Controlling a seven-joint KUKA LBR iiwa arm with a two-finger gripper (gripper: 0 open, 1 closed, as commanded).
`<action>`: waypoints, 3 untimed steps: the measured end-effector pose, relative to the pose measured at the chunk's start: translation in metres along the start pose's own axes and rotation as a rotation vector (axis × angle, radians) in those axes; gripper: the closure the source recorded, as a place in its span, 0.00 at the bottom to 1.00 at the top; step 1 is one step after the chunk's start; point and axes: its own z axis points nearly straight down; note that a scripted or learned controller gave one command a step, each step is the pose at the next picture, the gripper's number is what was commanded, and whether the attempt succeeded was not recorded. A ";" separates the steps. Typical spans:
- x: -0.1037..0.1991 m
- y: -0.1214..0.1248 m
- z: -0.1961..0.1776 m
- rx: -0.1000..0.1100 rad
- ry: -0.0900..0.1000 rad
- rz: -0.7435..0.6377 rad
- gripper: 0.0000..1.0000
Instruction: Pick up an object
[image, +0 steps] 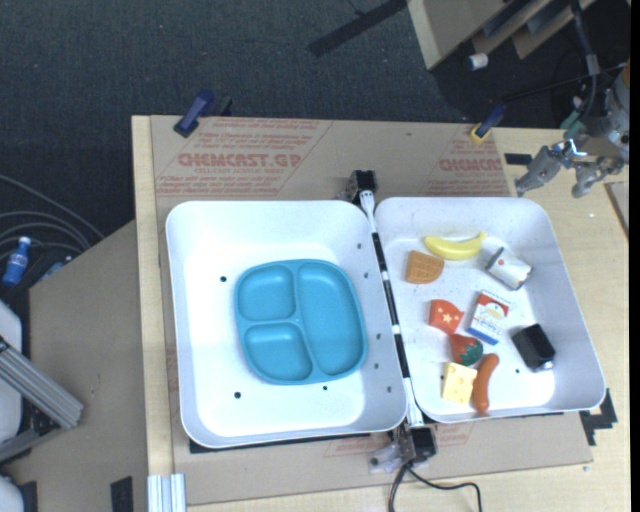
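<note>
Dark blue-grey carpet floor (200, 50). Light wood bench (150, 250) with a printed brown board (300, 150) on top, blue clamps (193, 113) at the back edge. Black cables (40, 210) left, aluminium rail (40, 385) bottom-left. Even overhead light.

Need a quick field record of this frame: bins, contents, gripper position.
left bin: holds a blue divided plate
right bin: banana, waffle piece, white cylinder, red piece, small carton, black block, cheese wedge, sausage
gripper: at the upper right, outside the right bin, beyond its far corner
gripper contents: nothing seen between fingers
</note>
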 end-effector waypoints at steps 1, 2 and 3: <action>0.039 0.006 0.172 0.000 0.000 -0.001 0.00; 0.039 0.007 0.160 -0.003 -0.002 -0.002 1.00; 0.114 0.007 0.058 -0.005 0.001 -0.002 1.00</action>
